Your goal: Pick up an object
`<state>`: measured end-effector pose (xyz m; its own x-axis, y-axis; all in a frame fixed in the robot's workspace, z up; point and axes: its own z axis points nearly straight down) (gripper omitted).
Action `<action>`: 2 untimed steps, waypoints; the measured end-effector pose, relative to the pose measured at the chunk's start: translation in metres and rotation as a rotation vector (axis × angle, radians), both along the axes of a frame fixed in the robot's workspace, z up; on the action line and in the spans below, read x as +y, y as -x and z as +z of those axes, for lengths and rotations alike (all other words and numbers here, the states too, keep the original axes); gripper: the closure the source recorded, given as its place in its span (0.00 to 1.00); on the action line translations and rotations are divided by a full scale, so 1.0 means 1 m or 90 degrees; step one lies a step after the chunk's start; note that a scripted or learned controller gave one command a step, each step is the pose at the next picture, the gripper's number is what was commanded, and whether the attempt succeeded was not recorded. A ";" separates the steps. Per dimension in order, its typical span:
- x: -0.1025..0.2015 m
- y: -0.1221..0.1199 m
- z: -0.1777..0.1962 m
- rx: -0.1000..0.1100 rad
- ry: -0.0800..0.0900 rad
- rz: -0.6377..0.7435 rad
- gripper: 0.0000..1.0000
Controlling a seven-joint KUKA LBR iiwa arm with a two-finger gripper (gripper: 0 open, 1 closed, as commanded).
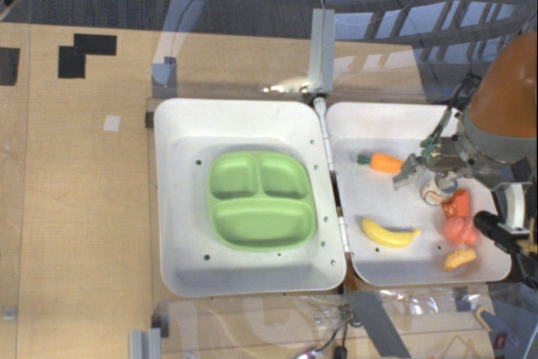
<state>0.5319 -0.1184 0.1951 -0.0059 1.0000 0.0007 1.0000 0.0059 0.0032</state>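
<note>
1. The tabletop (76, 206) is light wood and carries two shallow white bins side by side; dark squares are marked on it at the far left.
2. The left bin (181, 265) holds a green divided plate (261, 199), lying flat near its middle, with two small compartments on the far side and one long one on the near side.
3. The right bin (378, 265) holds the loose items: a carrot (384, 162) with a green top, lying near the bin's far-left part.
4. A banana (390, 233) lies nearer the front of that bin, well apart from the carrot.
5. A cluster of red and pink toy food (457, 219) sits toward the bin's right side, with a small orange-yellow piece (459, 259) just in front of it.
6. The grey arm with its orange band (508, 88) reaches in from the right, over the right bin.
7. The pincer (424, 172) hangs between the carrot and the red cluster, above a small round whitish object (432, 196) that is partly hidden.
8. How far the pincer is parted cannot be told, nor whether it has hold of anything.
</note>
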 end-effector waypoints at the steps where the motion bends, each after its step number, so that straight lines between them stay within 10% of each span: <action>1: 0.033 0.004 -0.059 0.001 0.000 -0.010 0.00; 2: 0.032 0.042 -0.103 -0.005 0.000 -0.015 0.00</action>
